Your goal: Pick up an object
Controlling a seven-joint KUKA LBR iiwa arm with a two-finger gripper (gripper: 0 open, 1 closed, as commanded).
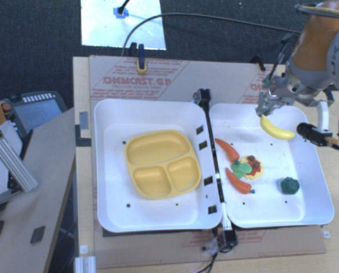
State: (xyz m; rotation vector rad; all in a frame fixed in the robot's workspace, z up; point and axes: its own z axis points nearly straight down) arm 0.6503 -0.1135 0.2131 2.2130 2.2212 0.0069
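the grey arm leans in over the right bin (311,209), its gripper (267,108) pinching one end of a yellow toy banana (276,129).

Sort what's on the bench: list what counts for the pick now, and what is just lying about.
For the pick:
pincer, directly above the banana's end
banana, in the right bin

Lying about:
two red chili peppers
small pizza-like toy
green broccoli-like piece
yellow divided tray, in the left bin
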